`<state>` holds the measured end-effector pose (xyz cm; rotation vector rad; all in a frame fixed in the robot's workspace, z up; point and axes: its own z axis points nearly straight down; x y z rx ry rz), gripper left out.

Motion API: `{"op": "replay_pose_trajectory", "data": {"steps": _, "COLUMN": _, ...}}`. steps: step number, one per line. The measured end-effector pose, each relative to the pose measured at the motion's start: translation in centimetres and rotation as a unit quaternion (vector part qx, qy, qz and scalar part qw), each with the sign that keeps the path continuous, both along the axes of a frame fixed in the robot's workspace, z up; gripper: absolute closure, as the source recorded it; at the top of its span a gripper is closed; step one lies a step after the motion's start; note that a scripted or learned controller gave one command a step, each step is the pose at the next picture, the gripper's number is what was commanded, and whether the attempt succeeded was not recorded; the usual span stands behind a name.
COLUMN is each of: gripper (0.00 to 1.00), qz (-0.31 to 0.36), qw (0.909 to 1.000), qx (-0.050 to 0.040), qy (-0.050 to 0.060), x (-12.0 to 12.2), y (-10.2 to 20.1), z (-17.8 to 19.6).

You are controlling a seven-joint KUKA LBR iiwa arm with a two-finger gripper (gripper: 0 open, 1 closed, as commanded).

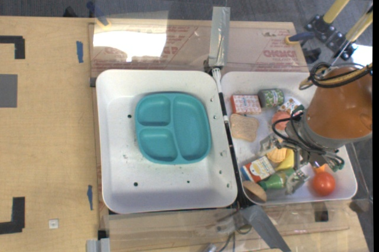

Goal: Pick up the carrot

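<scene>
The grey arm with its orange band [337, 106] hangs over the right bin [350, 169]. Its gripper [296, 161] points down into the pile of toy food near the bin's front. An orange-red rounded piece [279, 119], possibly the carrot, peeks out at the wrist's left edge, and the arm hides most of it. Right under the gripper lie a yellow piece [279, 156], an orange-and-white piece [258, 169] and a green piece [275, 181]. The wrist and cables block the view between the gripper and these items.
A red tomato [323, 184] sits at the front right of the right bin. A red box [246, 104], a green can [271, 97] and a tan slice [244, 126] lie toward its back left. The left bin [112, 126] holds a teal divided plate [173, 128].
</scene>
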<state>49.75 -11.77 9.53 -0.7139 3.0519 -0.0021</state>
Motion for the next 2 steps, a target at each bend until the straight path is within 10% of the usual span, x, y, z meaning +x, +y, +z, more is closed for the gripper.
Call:
{"op": "replay_pose_trajectory", "data": {"steps": 1, "gripper": 0.00, "qz": -0.119, "qw": 0.9929, "qx": 0.0010, "qy": -0.001, "x": 2.3, "y": 0.5, "z": -0.7}}
{"op": "replay_pose_trajectory", "data": {"steps": 2, "gripper": 1.00, "qz": -0.118, "qw": 0.9929, "qx": 0.0004, "qy": -0.012, "x": 3.0, "y": 0.5, "z": 1.0}}
